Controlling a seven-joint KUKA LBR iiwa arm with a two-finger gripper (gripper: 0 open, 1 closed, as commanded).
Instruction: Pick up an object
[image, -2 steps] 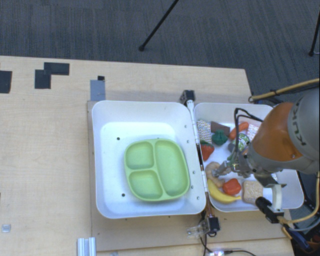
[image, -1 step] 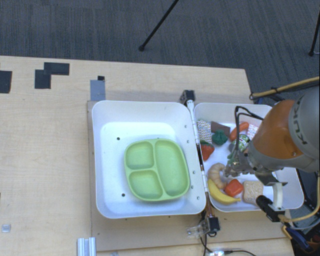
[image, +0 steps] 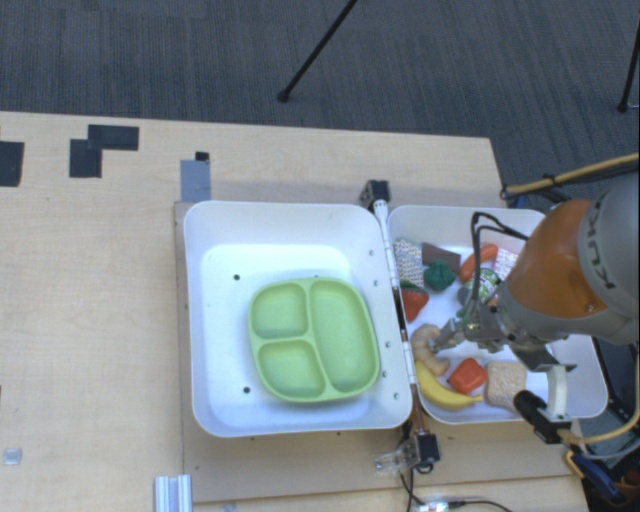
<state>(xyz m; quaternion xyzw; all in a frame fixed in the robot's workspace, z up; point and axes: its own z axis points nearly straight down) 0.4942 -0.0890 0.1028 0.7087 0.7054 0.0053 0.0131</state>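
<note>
Wooden bench (image: 90, 300) bears two white bins. Left bin (image: 215, 300) holds a green divided plate (image: 313, 340). Right bin (image: 590, 390) holds cluttered toy food: banana (image: 440, 388) at 6 o'clock, green piece (image: 438, 276) at 11. Gripper (image: 462, 332) sits low over the items; finger state cannot be determined.

We took this for a robotics lab. A pale wooden bench (image: 90, 300) stood on grey carpet (image: 200, 55). Black tape marks (image: 100, 148) lay on the bench's far left, a tripod leg (image: 315, 50) stood beyond it, and loose cabling (image: 420, 480) hung at its near edge.
</note>
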